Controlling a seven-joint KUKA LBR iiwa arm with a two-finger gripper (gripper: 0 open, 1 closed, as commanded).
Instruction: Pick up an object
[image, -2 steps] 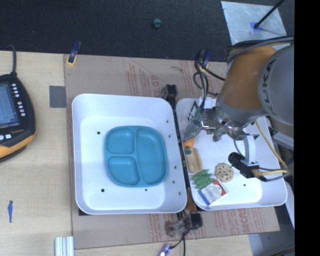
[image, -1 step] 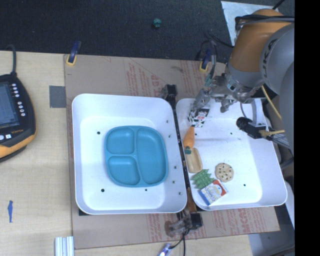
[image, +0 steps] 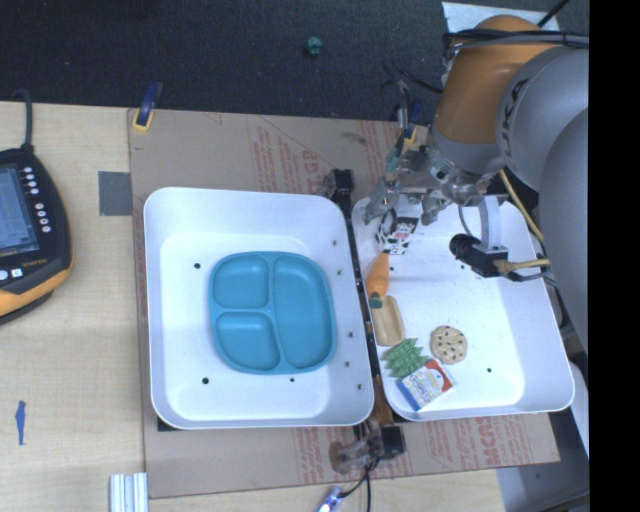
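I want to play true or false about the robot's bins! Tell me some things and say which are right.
1. The blue divided plate lies in the left bin. True.
2. The cookie sits on the blue plate. False: it lies in the right bin.
3. The gripper hangs over the right bin's far end. True.
4. The carrot lies outside both bins. False: it is in the right bin, by its left wall.

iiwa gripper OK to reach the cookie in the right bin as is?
Probably yes. The cookie lies flat and apart from the other items, with nothing over it, and the gripper hangs over the same bin's far end.
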